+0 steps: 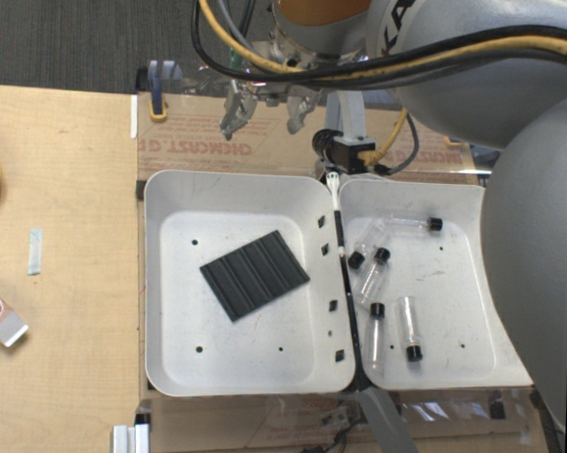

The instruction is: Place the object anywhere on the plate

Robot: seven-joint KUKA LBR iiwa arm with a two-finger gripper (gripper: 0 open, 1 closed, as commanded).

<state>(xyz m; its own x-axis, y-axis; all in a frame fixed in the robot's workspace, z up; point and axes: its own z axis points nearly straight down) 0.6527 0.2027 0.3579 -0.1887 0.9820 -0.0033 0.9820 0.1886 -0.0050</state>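
The claw [267,110] hangs above the bins' far edge, fingers apart, gripping nothing. The clear plastic vials with black caps [410,328] lie in the right bin; the dark ribbed rectangular plate [254,274] waits bare. Nothing's placed yet.

A robotics lab: an industrial arm [516,53] with bundled cables [217,30] hangs over two white bins [154,290] on a wooden counter [61,164].
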